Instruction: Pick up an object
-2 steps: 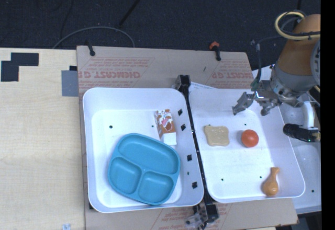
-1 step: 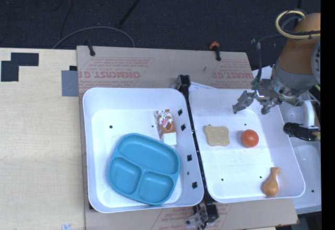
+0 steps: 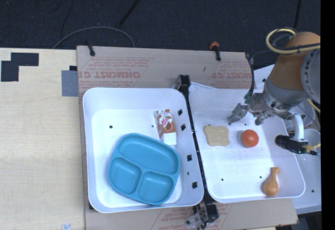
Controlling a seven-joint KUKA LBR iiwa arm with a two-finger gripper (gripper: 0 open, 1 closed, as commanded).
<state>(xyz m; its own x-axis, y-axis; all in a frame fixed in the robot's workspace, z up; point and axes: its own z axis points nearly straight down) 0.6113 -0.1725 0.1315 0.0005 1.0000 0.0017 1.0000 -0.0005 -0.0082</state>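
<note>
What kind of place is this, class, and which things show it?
Probably a robotics lab bench: a robot arm reaches over two white bins, toy food like a tomato lies inside, and cables trail behind.

The arm (image 3: 301,75) is grey with an orange band, a yellow cable loop (image 3: 280,39) atop it, and a grey metal tool (image 3: 250,113).

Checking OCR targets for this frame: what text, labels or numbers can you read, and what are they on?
"CHEMCRAFT"-like red lettering, printed upside down on the cardboard sheet behind the left bin: too blurred to spell for certain.
A second red print on the cardboard behind the right bin: partial, unreadable.
Small packet in the left bin: printed picture, text too small to read.
</note>
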